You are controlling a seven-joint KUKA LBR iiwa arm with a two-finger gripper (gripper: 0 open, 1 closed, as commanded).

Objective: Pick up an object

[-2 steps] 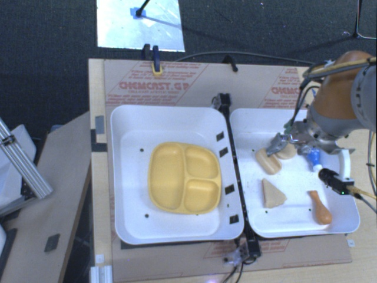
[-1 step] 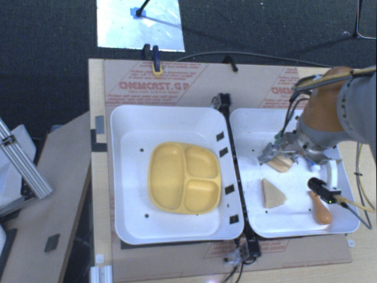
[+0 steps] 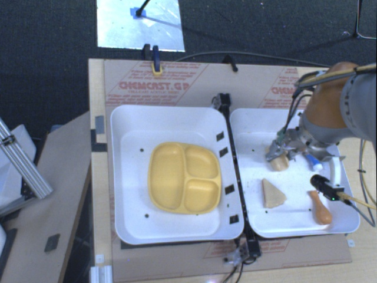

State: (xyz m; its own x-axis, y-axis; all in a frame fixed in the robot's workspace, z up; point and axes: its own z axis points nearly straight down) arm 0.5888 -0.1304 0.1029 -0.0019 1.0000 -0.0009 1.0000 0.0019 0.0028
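In the right bin (image 3: pixel 254 133): the grey arm's gripper (image 3: pixel 280 153) hangs low over the far left part of the floor, directly above a small tan block (image 3: pixel 279 164).
Gripper: whether it is released or clamped cannot be told from this slanted view. The block shows just beneath it, touching or nearly so, and not clearly held.
Small tan block: probably light and stiff, by its look foam or wood. It is squat, so it is best pinched across two opposite flat sides.
Tan wedge (image 3: pixel 273 193): lies flat nearer the front of the same bin, apart from the gripper. Its sloped faces could squirt out of a pinch, so the thick end looks like the safer hold.
Orange-brown piece (image 3: pixel 320 209): sits at the front right corner, narrow and rounded, and is likely to roll.
Left bin (image 3: pixel 131 158): holds a yellow divided plate (image 3: pixel 184 177), wide and shallow, with only the rim offering a hold.
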